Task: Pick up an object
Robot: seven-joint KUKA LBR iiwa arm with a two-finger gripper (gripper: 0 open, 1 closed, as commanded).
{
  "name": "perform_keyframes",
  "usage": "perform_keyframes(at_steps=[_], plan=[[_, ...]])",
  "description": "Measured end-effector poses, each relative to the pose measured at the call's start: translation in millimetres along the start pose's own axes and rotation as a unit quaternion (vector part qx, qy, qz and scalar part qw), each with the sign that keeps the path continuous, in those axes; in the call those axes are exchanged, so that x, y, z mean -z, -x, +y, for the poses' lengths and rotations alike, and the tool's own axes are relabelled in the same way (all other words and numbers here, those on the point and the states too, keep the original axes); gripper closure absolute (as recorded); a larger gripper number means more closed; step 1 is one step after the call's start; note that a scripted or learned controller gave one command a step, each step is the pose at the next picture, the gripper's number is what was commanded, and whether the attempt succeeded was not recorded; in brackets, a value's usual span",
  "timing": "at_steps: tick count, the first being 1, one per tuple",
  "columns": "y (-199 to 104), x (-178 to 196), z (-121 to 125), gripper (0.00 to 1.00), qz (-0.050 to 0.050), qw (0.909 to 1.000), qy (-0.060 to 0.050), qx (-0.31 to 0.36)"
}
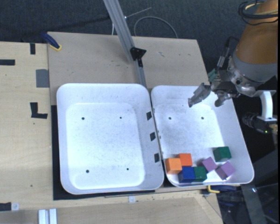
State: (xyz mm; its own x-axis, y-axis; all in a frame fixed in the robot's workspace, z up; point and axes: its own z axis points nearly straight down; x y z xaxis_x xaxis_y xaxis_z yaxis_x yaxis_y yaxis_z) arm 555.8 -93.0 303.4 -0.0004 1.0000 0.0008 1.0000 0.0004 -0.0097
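Observation:
Several small blocks lie at the near end of the right bin (233,125): two orange blocks (179,162), a blue block (188,173), a green block (200,173), a dark green block (221,153) and two purple blocks (218,167). My gripper (206,97) hangs over the far right part of that bin, well away from the blocks. Its two fingers are spread apart and open, with nothing between them.
The left bin (65,125) sits beside the right one on the wooden bench. A slanted metal bar (121,24) with a black clamp runs down to the gap between the bins. The arm's orange and grey body (256,45) fills the upper right.

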Motion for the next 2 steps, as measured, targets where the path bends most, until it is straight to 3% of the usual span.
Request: perform_keyframes(at_steps=[1, 2], plan=[[-38.4, -116.6, -38.8, 0.00, 0.000, 1.0000, -0.001, 0.000], [3.3, -20.0, -57.4, 0.00, -0.002, 1.0000, 0.008, -0.001]])
